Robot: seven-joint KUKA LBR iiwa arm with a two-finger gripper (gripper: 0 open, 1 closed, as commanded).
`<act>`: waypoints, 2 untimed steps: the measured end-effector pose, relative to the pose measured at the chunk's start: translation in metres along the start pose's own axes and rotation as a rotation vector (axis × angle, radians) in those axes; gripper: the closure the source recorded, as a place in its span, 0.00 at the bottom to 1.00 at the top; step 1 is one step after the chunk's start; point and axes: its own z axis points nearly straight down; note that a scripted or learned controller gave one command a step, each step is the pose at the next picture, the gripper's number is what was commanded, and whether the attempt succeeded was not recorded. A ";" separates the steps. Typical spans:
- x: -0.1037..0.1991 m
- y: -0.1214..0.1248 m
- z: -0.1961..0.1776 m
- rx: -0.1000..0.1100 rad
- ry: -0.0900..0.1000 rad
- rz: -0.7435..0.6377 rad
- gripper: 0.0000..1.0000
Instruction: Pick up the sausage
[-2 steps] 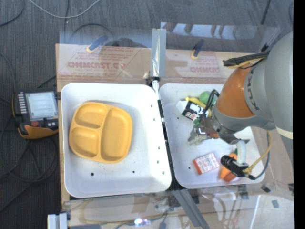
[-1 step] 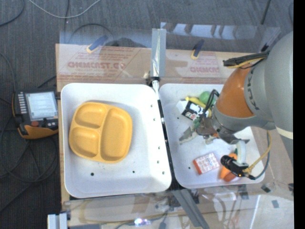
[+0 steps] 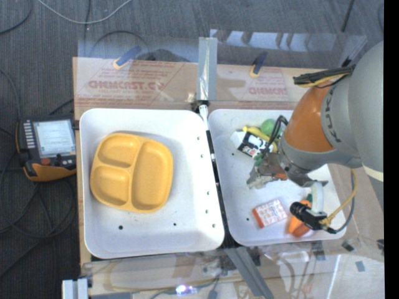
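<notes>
My gripper hangs low over the middle of the right bin, under the grey and orange wrist. It points down at the bin floor, just below a small white, black and yellow packet. The wrist hides whatever lies directly beneath it.
A yellow divided plate sits in the left bin. The right bin also holds a green item at the back, an orange-and-white box at the front and an orange piece in the front right corner.
</notes>
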 end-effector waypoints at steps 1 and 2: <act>0.044 0.013 -0.077 -0.007 -0.005 -0.643 1.00; 0.073 0.063 -0.147 -0.008 -0.006 -0.697 1.00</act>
